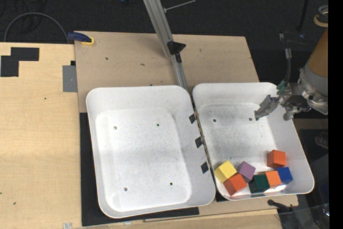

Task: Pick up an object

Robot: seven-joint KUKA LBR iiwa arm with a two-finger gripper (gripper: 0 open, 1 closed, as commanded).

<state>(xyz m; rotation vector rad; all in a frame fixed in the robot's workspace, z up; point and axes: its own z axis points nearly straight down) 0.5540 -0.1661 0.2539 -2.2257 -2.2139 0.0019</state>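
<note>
Two white bins (143, 95) left of and below the gripper (277, 106), seven blocks (252, 173) clustered below it: three orange, one yellow, one purple, one green, one blue

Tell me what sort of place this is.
Probably a robotics lab's grasping test bench: two shallow white bins on a plywood bench, small coloured blocks heaped in the right bin's near corner, a robot gripper above that bin, and loose cables on the dark floor.

Matt white plastic bins (107, 102) on a wood bench (128, 59).
</note>
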